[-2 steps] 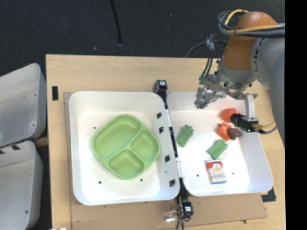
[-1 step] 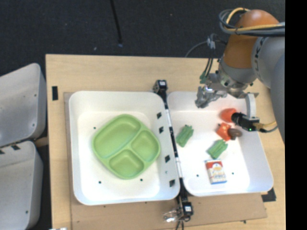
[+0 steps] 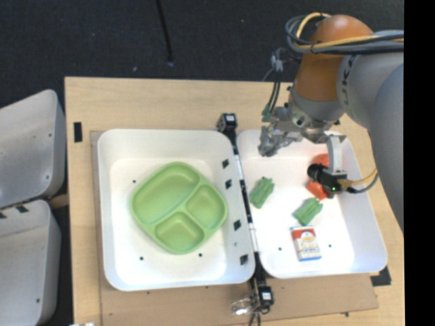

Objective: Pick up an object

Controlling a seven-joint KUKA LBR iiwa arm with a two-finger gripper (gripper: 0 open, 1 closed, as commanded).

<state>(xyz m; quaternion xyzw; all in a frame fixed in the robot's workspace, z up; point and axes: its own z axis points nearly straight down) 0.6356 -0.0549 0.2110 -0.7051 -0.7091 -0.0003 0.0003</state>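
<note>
Camera view looks down at a slant on my desk [image 3: 163,90], a pale wood-grain board, with dark carpet beyond it at twelve o'clock and two white moulded chair seats [image 3: 26,148] off at nine o'clock. Two shallow white bins sit side by side on the desk, touching along a seam with small black clips.

At nine o'clock of that seam, the left bin [image 3: 115,250] holds one thing: a light green plastic divided plate [image 3: 178,206], smooth and rounded, with one long compartment and two smaller ones, lying flat near the middle.

At three o'clock of the seam, the right bin [image 3: 363,246] holds the small items. A ribbed green block [image 3: 261,191] lies close to the seam; a second ribbed green block [image 3: 308,212] lies at four o'clock of the first, apart from it. A small red and white carton [image 3: 306,243] lies flat at six o'clock of that second block. An orange-red object [image 3: 318,182] sits at one o'clock of the second block, partly behind a black fitting with a cable.

My fingers [image 3: 270,143] hang over the bin's twelve o'clock end, grey metal, pointing down above bare white floor, well apart from every item. I cannot tell how far they are parted; nothing shows between them.
</note>
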